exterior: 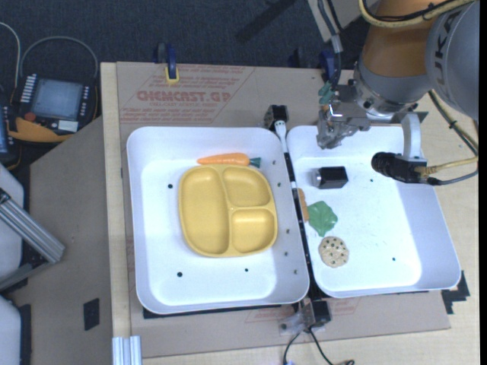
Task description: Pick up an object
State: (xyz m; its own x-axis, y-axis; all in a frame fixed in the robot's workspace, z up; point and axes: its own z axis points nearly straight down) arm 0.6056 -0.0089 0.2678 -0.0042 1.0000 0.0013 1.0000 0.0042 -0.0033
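My gripper (332, 138) hangs over the far left part of the right bin (396, 226), just above a small black block (332, 177). Nothing shows between its fingers. Nearer the front of that bin lie a green leafy piece (323, 217) and a round speckled cookie (333, 252). In the left bin (152, 204) a yellow divided plate (227, 210) sits in the middle, with an orange carrot (224, 159) just behind it.
A thin tan stick (302, 203) lies along the left wall of the right bin. A black cylindrical part with a cable (396, 166) juts in from the right over that bin. The arm's orange band (411, 21) looms above the far right corner.
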